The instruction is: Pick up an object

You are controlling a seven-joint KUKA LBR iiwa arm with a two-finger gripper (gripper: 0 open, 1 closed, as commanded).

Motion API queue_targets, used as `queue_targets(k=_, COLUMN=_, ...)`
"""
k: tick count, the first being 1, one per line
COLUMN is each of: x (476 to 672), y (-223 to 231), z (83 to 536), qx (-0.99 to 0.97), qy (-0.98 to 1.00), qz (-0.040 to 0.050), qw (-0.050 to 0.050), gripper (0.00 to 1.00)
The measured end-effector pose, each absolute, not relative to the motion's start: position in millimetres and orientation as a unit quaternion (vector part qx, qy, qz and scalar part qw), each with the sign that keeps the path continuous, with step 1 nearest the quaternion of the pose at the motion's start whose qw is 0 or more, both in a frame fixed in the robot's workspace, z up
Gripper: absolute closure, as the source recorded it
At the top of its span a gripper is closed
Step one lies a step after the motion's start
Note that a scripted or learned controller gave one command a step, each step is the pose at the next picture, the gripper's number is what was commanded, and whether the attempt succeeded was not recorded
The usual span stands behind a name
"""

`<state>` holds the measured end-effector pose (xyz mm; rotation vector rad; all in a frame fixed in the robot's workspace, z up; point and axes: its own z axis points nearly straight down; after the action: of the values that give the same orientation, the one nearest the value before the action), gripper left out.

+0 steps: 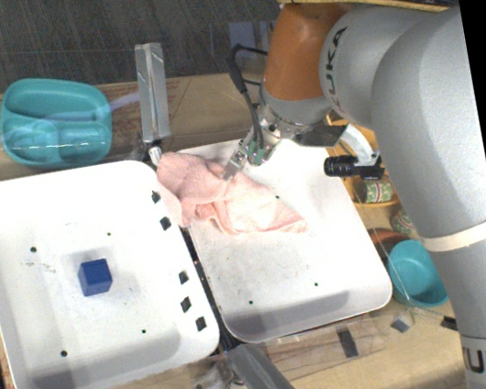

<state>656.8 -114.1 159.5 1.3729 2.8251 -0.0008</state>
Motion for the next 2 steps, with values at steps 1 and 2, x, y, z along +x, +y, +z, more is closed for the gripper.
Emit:
queue_targets(k=1, x=637.8, y=-68.2, z=193.0, qx=0.273, qy=0.962, qz=-0.0002, qw=-0.001, gripper=1.00)
queue_targets(k=2, x=627.5, y=-119.7, z=97.6, qx=0.458, qy=0.889, qz=0.0011, qw=0.002, gripper=1.00)
